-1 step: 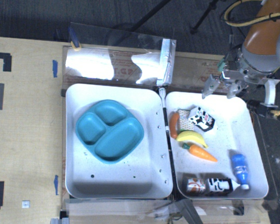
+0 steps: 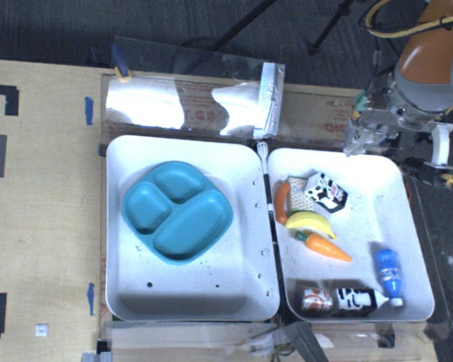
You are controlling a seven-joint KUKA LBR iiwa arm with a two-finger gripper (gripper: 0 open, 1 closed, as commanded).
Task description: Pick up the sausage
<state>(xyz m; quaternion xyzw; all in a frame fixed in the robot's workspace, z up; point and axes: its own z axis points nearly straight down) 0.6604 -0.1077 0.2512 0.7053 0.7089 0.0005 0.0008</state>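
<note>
The sausage [image 2: 282, 200] is a short reddish-brown link lying upright along the left wall of the right bin [image 2: 412, 218], touching a yellow banana [image 2: 310, 222]. My gripper [image 2: 357, 144] hangs above the bin's far rim, well up and to the right of the sausage. Nothing shows below it.
In the right bin also lie a black-and-white carton [image 2: 325, 192], an orange carrot [image 2: 326, 247], a blue bottle [image 2: 389, 275] and a dark bottle [image 2: 342, 299] along the near wall. The left bin [image 2: 128, 285] holds a blue compartment plate [image 2: 178, 210].
</note>
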